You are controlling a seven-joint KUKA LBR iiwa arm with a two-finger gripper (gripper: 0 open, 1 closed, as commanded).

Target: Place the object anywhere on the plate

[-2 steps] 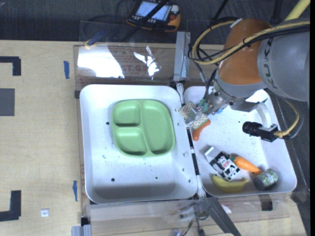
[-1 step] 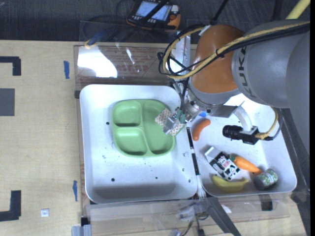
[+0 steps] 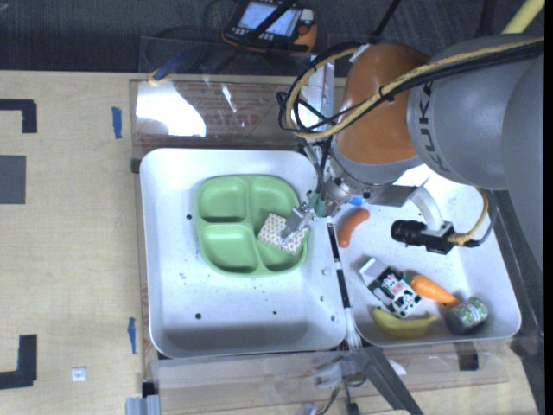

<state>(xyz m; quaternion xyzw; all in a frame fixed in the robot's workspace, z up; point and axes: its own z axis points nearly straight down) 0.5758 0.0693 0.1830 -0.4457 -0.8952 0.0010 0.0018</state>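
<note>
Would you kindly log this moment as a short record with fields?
plate: green divided plate in left bin
object: patterned piece on the plate's lower right compartment
gripper: gripper at the piece; grasp unclear
right bin: orange sausage, carrot, banana, black-and-white toy, green can

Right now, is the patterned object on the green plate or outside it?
On it. The patterned object lies in the lower right compartment of the green plate, at the gripper tip.
</note>
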